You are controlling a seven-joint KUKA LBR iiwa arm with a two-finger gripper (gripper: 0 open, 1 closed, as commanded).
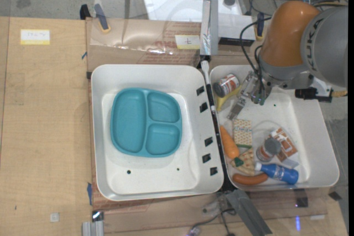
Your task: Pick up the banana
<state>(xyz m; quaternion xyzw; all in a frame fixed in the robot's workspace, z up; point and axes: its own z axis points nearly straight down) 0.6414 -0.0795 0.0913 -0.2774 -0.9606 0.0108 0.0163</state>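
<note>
Two white bins share my bench; the right bin [326, 135] holds the clutter. I see the gripper [239, 109] hovering there with fingers apart, the banana [225, 98] lying just left of its tips.

1. Arm [332, 44] — rounded grey casing; smooth, matte finish.
2. Orange band [289, 33] — glossy, domed, above the wrist.
3. Gripper [239, 109] — dull metallic grey, slender fingers; dark cables trailing near the wrist.
</note>
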